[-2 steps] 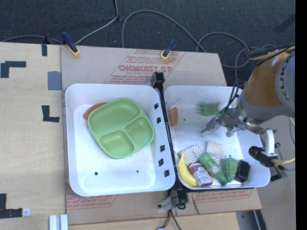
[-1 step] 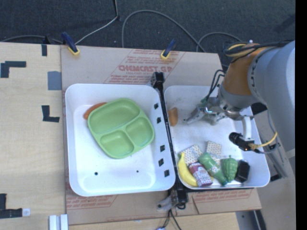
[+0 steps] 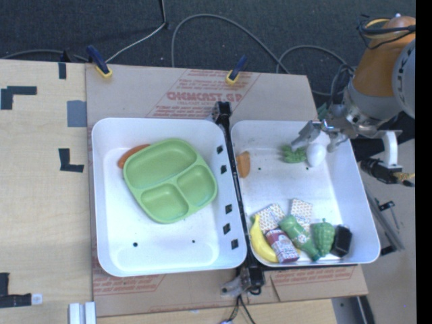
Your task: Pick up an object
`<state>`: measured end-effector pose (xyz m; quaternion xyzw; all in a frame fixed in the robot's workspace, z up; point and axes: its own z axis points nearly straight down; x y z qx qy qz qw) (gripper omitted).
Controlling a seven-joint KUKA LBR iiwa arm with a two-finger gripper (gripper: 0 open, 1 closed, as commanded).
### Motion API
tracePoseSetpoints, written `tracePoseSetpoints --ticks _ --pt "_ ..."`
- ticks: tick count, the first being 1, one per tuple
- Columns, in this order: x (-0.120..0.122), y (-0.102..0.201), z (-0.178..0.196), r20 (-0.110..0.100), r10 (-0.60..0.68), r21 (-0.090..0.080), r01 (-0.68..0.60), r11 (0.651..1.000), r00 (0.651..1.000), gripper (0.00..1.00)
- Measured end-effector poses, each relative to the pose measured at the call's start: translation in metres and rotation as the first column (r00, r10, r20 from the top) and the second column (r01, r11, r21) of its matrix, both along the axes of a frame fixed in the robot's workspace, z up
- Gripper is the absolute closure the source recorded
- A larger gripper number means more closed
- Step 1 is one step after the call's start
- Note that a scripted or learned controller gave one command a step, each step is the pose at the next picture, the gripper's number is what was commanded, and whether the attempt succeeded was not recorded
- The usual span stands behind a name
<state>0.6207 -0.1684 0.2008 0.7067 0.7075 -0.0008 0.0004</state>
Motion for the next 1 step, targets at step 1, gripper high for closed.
tracePoseSetpoints --ticks 1 --pt "0.0279 -0.013 -0.0658 -0.003 0.001 0.001 -0.001 1.0 1.0 0.0"
